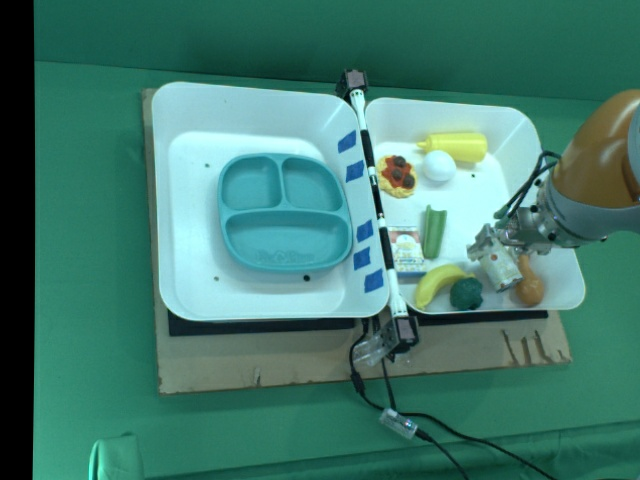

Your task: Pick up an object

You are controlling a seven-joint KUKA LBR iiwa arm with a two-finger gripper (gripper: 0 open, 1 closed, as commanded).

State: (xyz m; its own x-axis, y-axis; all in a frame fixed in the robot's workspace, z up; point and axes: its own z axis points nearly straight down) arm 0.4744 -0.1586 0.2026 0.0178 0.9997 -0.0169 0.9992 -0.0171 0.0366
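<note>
Green cloth surrounds 2 white bins (560, 293); the gripper (497, 251) hangs low over a small white carton (502, 268) at 4 o'clock, jaw state I cannot tell, so descend squarely, avoiding the orange toy (530, 290).

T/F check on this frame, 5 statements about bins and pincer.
1. The teal plate lies in the left bin. True.
2. The banana lies in the left bin. False: it is in the right bin, near its front edge.
3. The pincer is over the right bin. True.
4. The mustard bottle stands upright. False: it lies on its side at the back of the right bin.
5. The broccoli sits beside the banana. True.
</note>
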